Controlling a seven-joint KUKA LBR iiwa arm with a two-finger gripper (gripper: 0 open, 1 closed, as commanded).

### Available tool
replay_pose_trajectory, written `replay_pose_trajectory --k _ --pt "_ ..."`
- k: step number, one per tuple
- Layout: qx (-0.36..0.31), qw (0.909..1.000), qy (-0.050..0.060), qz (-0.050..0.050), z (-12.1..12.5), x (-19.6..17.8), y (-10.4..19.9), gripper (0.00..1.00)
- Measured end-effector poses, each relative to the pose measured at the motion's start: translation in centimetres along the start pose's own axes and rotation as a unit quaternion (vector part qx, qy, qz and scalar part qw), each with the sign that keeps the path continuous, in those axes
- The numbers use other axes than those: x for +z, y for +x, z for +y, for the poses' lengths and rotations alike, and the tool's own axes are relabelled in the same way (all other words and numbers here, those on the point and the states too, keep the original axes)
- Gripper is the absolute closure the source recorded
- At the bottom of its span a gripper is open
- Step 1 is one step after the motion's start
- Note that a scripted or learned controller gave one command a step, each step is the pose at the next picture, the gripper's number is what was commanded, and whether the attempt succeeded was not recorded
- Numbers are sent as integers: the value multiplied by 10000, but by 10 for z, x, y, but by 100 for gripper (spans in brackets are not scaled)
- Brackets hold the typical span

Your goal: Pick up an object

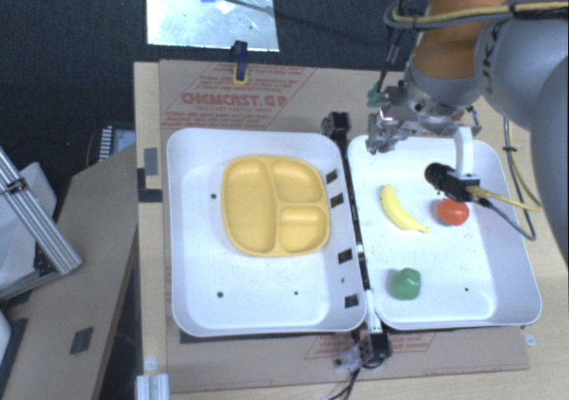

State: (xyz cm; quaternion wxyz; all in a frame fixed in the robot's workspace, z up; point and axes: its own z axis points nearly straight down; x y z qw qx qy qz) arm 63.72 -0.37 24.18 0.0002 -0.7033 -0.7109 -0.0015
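Two shallow white bins sit side by side on the bench [147,238]. The left bin [191,292] holds a yellow divided plate [274,205] with three compartments, lying flat near its middle. The right bin [498,287] holds a yellow banana [401,210], a red tomato-like fruit [452,212] just right of it, and a small green fruit [406,283] nearer the front, apart from both. The arm [498,43], grey with an orange band, reaches in from the right, and its hand [384,136] hangs over the right bin's back left corner, above the banana and clear of it.
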Motion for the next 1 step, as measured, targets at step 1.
replay_pose_trajectory --k 1 --pt "3 10000 6 -1 2 14 58 100"
